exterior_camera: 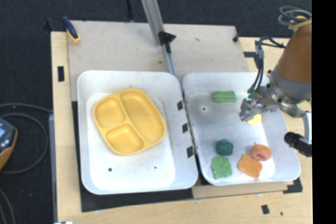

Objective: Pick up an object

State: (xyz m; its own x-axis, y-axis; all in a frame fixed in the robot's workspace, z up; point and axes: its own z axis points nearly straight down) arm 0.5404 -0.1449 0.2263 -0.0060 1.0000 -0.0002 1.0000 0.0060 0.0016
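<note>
In the right bin [273,168], gripper [251,111] half hiding yellow piece [255,120]

We count two white bins: a left bin [86,165] and a right bin [202,86]. In the left one lies one yellow divided tray [129,120] with three compartments. The right one holds six small objects: one light green block [224,96], one yellow piece [254,119] (partly hidden under the arm), one dark green lump [224,147], one bright green piece [221,167], one orange block [250,166] and one red-orange piece [260,152].
</note>
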